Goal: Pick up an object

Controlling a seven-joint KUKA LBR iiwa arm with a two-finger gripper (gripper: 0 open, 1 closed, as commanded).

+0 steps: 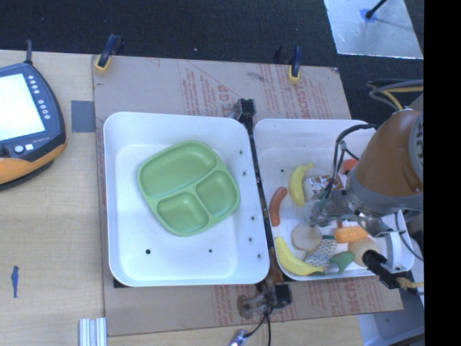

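Note:
My gripper is low in the right bin, above a heap of toy food. A beige round disc lies just below it. To its upper left stands a yellow piece, with a small printed packet beside that. Further left lies a red sausage. A yellow banana curves along the bin's front wall. An orange carrot sits to the gripper's right. I see nothing lifted by the gripper.
The left bin holds a green divided plate. A green piece and a patterned item crowd the right bin's front corner. A handheld pendant rests at far left. The orange-banded arm covers the bin's right side.

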